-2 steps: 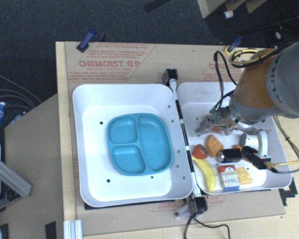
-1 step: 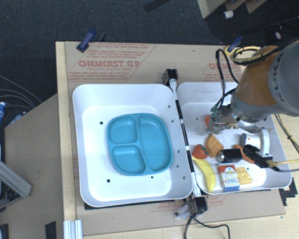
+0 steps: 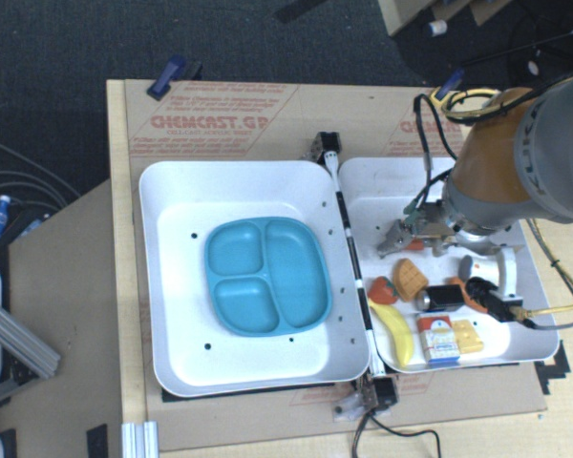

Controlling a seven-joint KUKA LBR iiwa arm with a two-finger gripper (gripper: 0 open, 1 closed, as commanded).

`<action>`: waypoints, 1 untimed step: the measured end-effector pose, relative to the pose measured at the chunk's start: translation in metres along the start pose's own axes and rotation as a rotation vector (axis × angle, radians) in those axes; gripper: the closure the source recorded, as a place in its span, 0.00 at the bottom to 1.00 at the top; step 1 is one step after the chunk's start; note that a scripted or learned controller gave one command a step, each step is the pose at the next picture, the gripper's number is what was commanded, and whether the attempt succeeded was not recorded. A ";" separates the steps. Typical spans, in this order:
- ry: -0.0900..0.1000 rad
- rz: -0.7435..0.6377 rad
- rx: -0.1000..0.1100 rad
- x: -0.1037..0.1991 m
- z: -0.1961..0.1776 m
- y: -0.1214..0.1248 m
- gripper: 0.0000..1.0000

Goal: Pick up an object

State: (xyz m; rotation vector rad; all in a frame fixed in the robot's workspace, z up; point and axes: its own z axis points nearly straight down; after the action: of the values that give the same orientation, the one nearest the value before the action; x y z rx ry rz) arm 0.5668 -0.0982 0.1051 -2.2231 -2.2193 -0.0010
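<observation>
On the far left a few dark cables [image 3: 19, 175] trail over the carpet, and a blue clip [image 3: 166, 77] sits on the top left corner of the bench board [image 3: 220, 117], which has red lettering printed across it. The left bin [image 3: 167, 256] holds a blue divided plate [image 3: 267, 275], three compartments, lying flat near the middle of the bin. Just beside it, touching along the shared rim, is the right bin [image 3: 382, 184], and that is where all the loose things lie, gathered in its lower half. A small red piece [image 3: 383, 293] rests close to the dividing rim, with a yellow banana [image 3: 394, 332] curving down just below it. Next to these is an orange-brown rounded item [image 3: 412, 277], like a bread roll, and to its right a dark cylinder [image 3: 443, 297]. Below that a little printed carton [image 3: 440, 341] lies flat with a yellow block [image 3: 468, 336] touching its right side. The gripper [image 3: 422, 238] is low in the right bin, above the roll, with something orange-red right at its tip; from here I cannot tell how its end is set or whether it has anything. The arm [image 3: 516, 156] comes in from the right, its orange band over the bin's upper right corner.
</observation>
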 end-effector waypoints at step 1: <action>-0.001 -0.002 0.000 -0.005 0.021 0.052 0.00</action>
State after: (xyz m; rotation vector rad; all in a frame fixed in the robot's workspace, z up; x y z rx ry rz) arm 0.6190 -0.1036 0.0846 -2.2209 -2.2223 0.0000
